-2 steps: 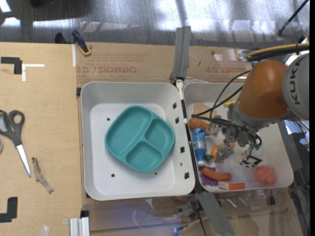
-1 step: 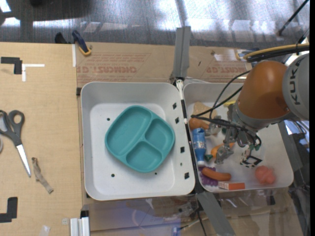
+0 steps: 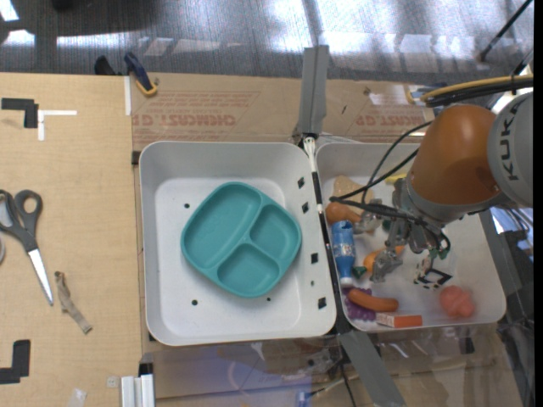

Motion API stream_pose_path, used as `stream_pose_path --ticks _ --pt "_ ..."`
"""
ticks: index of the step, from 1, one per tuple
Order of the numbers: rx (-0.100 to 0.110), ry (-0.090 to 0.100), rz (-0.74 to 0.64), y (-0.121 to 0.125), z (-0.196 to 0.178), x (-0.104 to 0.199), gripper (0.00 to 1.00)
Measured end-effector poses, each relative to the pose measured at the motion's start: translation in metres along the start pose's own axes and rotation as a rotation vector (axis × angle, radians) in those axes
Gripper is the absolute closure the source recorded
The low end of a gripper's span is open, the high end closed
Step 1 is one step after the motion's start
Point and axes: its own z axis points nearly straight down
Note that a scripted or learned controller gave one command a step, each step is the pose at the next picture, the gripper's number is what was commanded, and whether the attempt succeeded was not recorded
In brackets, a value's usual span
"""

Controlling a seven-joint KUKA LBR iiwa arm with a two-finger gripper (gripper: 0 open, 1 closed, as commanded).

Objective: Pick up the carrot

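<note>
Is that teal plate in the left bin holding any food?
Empty. The teal plate lies flat in the left bin, and all three compartments show bare teal; the food lies in the right bin.

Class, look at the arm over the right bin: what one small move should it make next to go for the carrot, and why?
Probably a short shift toward the left wall of the right bin, then down. The pincer hangs above the bin's middle, while the carrot lies at the left, just above the blue bottle. The bottle lies close by, so the descent should be careful.
</note>
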Motion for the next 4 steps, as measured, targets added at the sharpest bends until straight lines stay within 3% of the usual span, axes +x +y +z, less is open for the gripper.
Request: stream_pose_path --ticks 1,2,3,4 --pt "-0.001 0.001 -0.086 -0.004 0.000 0.003 0.00" --pt "0.000 -0.002 -0.089 -0.003 -0.009 0.002 1.00" --pt "-0.001 0.001 0.184 0.023 -0.098 -0.009 1.00" --pt "0.000 -0.002 0.181 0.023 -0.108 -0.010 1.00"
